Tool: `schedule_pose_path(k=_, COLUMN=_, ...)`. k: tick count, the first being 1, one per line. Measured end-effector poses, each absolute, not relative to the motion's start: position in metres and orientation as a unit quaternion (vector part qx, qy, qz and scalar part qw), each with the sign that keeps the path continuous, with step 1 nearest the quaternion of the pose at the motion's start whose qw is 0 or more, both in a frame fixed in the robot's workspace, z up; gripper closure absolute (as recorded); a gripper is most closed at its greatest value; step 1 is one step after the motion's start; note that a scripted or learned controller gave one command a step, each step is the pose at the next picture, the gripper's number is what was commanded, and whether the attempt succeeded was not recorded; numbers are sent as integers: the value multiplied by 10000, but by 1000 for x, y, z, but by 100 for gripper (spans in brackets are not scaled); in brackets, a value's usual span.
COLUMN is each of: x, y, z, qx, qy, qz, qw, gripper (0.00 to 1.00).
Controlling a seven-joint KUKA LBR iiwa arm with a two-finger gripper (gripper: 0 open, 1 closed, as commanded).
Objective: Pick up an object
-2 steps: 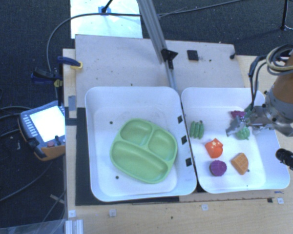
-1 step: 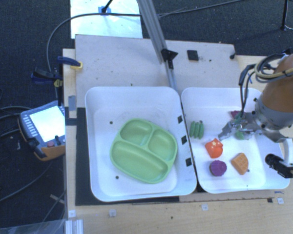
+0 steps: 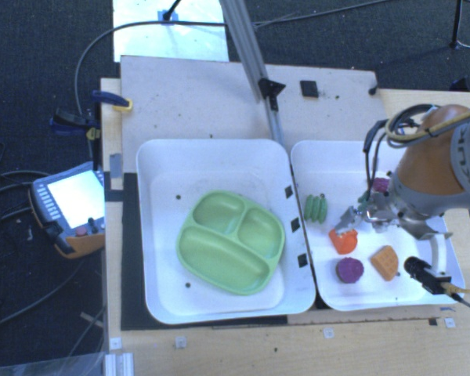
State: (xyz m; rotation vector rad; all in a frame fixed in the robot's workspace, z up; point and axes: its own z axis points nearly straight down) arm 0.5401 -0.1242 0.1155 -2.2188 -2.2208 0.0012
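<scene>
You are looking down on a bench (image 3: 243,92) carrying two white bins side by side. The left bin (image 3: 160,288) is holding a light green divided plate (image 3: 232,243), lying flat near its middle. The right bin (image 3: 329,159) is holding the smaller items.

The arm (image 3: 435,163) is reaching in from three o'clock, its orange band sitting over the right bin's three o'clock edge. Its gripper (image 3: 346,224) is pointing toward nine o'clock and hanging just over the orange-red piece (image 3: 344,241) near the middle of that bin. Whether its fingers are spread or closed, you cannot tell from this angle, and nothing is showing clearly between them.

At five o'clock from the orange-red piece, a tan, bread-like slice (image 3: 385,262) is lying. Directly at six o'clock from it, just beside, a round purple item (image 3: 349,270) is sitting. At ten o'clock from it, near the bin's nine o'clock wall, a small green bean-like cluster (image 3: 316,207) is resting.
</scene>
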Motion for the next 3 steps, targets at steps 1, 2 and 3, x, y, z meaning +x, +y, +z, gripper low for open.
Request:
schedule_pose_path(k=1, x=541, y=-125, z=129, qx=-7065, qy=-7077, qz=-8, qw=-10, gripper=100)
schedule_pose_path(k=2, x=543, y=-124, z=193, qx=-7055, qy=-7087, qz=-19, qw=-29, gripper=100)
schedule_pose_path(k=3, x=545, y=-126, z=258, qx=-7052, qy=-7089, qz=-25, qw=-40, gripper=100)
